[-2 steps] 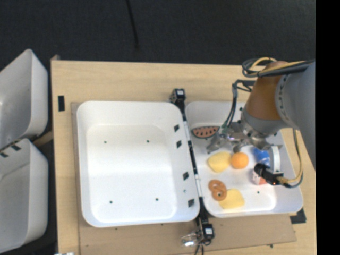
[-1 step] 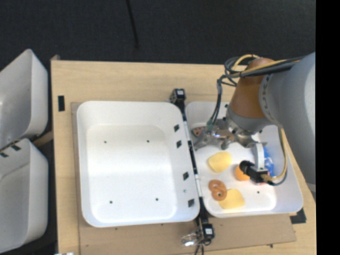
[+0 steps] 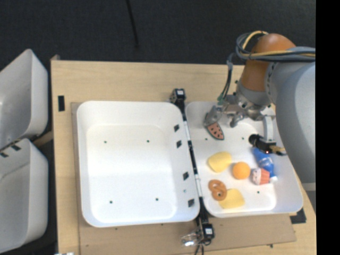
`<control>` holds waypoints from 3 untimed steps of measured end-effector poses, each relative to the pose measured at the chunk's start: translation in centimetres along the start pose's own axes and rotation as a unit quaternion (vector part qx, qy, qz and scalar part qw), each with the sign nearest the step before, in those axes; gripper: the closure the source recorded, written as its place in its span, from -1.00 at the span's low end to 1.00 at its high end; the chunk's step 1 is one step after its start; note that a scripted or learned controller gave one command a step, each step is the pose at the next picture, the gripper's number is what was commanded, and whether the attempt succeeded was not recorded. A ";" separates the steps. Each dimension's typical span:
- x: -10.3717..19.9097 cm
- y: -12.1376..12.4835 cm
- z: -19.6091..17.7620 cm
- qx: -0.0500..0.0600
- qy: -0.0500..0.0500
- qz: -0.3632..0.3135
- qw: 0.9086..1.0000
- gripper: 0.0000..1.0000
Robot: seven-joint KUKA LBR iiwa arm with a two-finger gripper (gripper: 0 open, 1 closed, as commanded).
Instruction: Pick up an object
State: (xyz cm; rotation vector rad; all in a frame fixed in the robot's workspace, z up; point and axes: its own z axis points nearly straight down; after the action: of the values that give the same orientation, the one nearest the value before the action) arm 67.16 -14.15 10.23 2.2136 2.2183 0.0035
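On the desk (image 3: 127,70): two shallow white bins side by side.
Left bin (image 3: 90,206): white floor with a few small dark dots.
Right bin (image 3: 287,195): a reddish speckled piece (image 3: 215,132) at the far end; nearer, a yellow lump (image 3: 219,161), an orange ball (image 3: 241,170), a brown pretzel-like ring (image 3: 217,188) touching a second yellow piece (image 3: 232,199), and a blue bottle (image 3: 263,162) beside a small red-and-white item (image 3: 258,176).
Tool (image 3: 223,116): low over the right bin's far end, fingers spread, just above the speckled piece, nothing between them.
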 end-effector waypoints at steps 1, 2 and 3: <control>-2.4 -6.6 0.1 0.006 0.001 0.003 1.000 -1.00; 0.2 -12.1 0.1 0.005 0.002 0.002 1.000 -1.00; 0.0 -11.8 -1.0 0.002 0.001 0.005 1.000 1.00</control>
State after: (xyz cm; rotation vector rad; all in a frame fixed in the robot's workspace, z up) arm 55.34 -14.21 11.17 2.2272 2.2114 0.0018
